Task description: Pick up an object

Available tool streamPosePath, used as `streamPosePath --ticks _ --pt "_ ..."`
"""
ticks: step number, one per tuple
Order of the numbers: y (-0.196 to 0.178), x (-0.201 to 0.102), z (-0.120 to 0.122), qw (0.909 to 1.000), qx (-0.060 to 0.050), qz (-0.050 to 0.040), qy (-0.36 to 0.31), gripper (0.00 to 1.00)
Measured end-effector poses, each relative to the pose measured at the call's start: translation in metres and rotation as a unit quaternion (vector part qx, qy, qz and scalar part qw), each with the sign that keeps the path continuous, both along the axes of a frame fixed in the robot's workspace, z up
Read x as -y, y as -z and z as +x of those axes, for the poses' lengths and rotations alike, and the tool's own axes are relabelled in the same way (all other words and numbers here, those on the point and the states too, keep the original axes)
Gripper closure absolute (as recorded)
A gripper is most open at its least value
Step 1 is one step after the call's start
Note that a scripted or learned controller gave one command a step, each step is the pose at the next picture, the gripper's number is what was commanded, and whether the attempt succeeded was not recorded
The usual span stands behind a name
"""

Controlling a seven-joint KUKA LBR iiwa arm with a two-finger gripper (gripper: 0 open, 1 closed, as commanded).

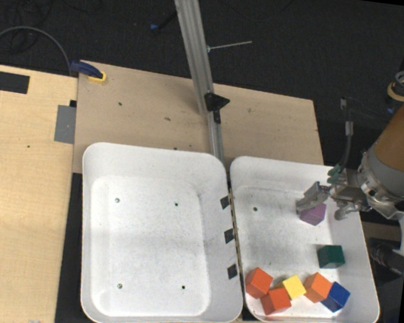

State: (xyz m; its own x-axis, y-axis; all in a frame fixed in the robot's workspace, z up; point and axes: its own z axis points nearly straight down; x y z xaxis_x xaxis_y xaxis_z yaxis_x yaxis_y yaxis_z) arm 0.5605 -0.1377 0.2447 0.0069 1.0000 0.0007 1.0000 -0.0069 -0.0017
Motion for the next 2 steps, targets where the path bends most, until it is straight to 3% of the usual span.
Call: streamPosePath --ticks 1,2 --pt "0.0 0.0 0.0 1.0 0.0 -0.0001 0.001 0.0" --pt "0.041 -0.151 0.05 1.0 0.0 0.0008 -0.007 0.0"
